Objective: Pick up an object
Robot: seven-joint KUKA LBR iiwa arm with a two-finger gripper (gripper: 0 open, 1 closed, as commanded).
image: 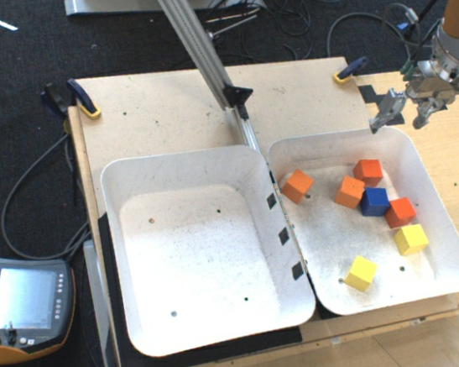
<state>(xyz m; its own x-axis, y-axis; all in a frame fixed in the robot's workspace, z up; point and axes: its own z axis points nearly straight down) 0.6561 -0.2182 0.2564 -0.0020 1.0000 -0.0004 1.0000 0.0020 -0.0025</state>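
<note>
The right bin [444,263] holds several small cubes. An orange cube [298,185] lies near its left wall. Another orange cube [350,192], a red-orange cube [369,170], a blue cube [374,201] and a red-orange cube [400,212] cluster toward the right. Two yellow cubes [411,238] [361,273] lie nearer the front. My gripper [403,111] hangs open above the bin's back right rim, with nothing between its fingers, well above and behind the cube cluster.
The left bin [135,234] stands beside the right one. A slanted metal pole [197,43] runs down to the bins' shared edge. Yellow-blue clamps [82,101] [351,70] grip the board's back corners. A teach pendant [22,305] lies at the left.
</note>
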